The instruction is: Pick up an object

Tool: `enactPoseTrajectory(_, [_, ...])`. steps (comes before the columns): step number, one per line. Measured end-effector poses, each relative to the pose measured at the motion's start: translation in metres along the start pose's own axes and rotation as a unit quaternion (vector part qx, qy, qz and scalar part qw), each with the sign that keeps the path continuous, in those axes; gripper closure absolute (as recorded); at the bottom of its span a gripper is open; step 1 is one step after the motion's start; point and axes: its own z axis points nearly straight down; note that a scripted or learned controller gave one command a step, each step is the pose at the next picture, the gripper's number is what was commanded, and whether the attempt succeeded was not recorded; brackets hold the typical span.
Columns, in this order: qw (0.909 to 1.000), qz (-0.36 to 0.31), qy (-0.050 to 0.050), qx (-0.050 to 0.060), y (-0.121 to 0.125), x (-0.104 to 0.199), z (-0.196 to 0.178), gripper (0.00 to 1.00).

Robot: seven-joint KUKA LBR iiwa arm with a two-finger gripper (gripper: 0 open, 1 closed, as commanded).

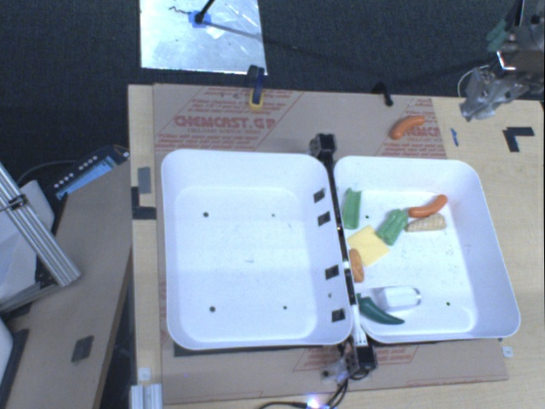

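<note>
white bins sitting side by side on a brown cardboard sheet (213,113), red print on the sheet reading "chemcast g p" near the top left; more red print near the top right and along the bottom edge is showing but too partial to read. left bin (247,250) showing bare floor with a few dark dots. right bin (477,254) holding the toy food: green pepper piece (351,208) lying near the divider, second green piece (392,226) toward the middle, yellow cheese wedge (367,245) just beside it, orange sausage (427,205) lying tilted right above a tan corn cob (426,223), nearly touching. small orange carrot piece (357,265) sitting by the divider under the cheese, dark green pepper (379,313) lying near the front wall, white translucent object (398,297) just beside it, hard to make out. another orange sausage (408,127) lying outside the bins on the cardboard, behind the right bin. yellow and blue clamp (255,88) gripping the far cardboard edge. shiny foil sheet (202,22) lying on the dark floor behind. gripper (487,92) hanging at the upper right, well apart from the bin objects, above the bench corner; cannot tell its state, blurred and small. nothing visibly held.
</note>
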Motion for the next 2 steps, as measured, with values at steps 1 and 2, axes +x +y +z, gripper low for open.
enactPoseTrajectory(1, [1.0000,0.001,0.001,0.009,-0.042,0.054,-0.007,1.00])
enactPoseTrajectory(2, [0.9999,0.006,0.000,0.008,-0.060,-0.031,0.013,1.00])
